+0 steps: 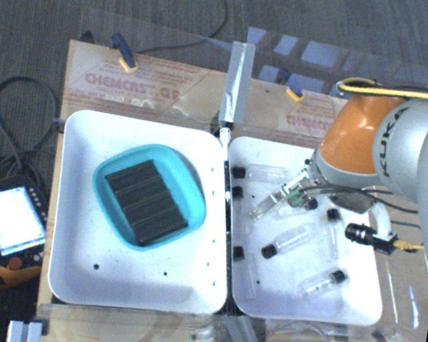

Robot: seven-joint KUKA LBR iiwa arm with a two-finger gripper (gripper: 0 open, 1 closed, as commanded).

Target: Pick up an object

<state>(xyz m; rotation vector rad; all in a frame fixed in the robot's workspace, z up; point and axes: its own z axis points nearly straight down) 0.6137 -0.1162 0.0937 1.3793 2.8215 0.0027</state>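
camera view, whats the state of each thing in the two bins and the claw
blue dish: upright in the left bin, a dark ribbed block lying flat in it
clear vials: lying on their sides, scattered in the right bin
claw: low over the right bin, tips near a vial; grip too blurred to judge
handheld screen: lit, left of the bench

Vials (287,242) crowd right bin (353,311); left bin's (60,262) corners free.
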